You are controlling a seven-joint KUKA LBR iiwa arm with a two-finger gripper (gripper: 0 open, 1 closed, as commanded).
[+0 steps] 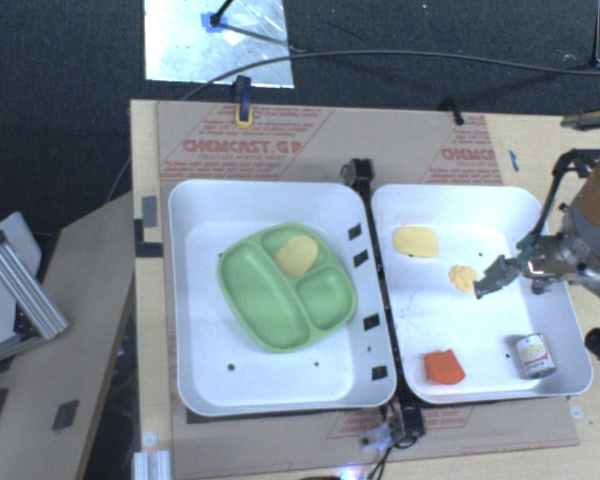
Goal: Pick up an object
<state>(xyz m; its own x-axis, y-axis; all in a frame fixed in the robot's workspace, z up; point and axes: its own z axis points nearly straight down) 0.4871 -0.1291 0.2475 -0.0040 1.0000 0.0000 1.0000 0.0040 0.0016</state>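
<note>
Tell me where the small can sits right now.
The small can lies in the right bin, near its front right corner in the camera view, right of the orange block and below the gripper.

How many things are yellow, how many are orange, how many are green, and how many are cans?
Yellow: 3, a flat piece and a small lump in the right bin, and a round piece on the tray
Orange: 1, the block
Green: 1, the divided tray in the left bin
Cans: 1, the small can
Total: 6
</note>
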